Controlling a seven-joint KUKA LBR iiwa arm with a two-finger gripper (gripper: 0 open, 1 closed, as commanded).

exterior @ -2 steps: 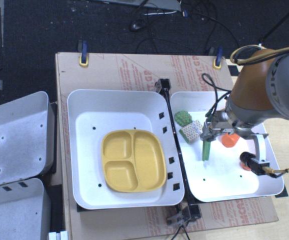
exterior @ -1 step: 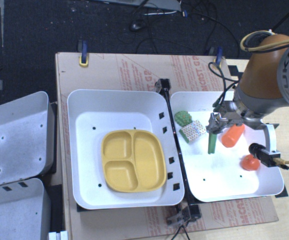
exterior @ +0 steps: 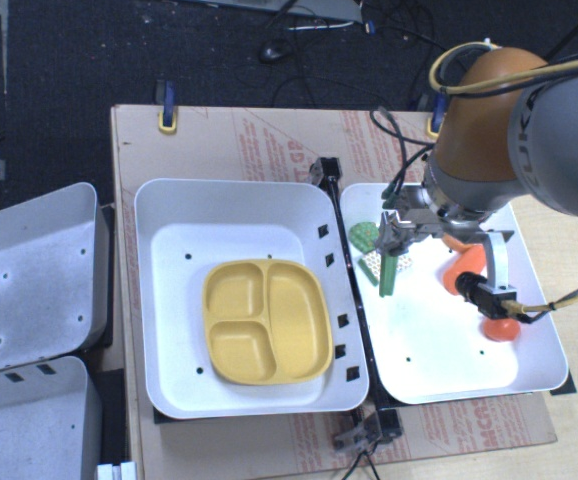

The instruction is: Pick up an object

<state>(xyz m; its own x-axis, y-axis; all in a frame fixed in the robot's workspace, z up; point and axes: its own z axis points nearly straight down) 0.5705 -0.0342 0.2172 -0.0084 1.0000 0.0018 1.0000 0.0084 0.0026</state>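
My arm [exterior: 559, 138]: smooth grey casing, rounded in section. Above my wrist, a broad glossy orange band [exterior: 489, 118], bulbous in shape. A yellowish cable [exterior: 459, 68] loops over that band; thinner black cables [exterior: 399, 148] trail beside it. Below, a metal-grey wrist block [exterior: 439, 203] with boxy edges. My gripper [exterior: 391, 253]: dark and silver parts, detail too small to make out.
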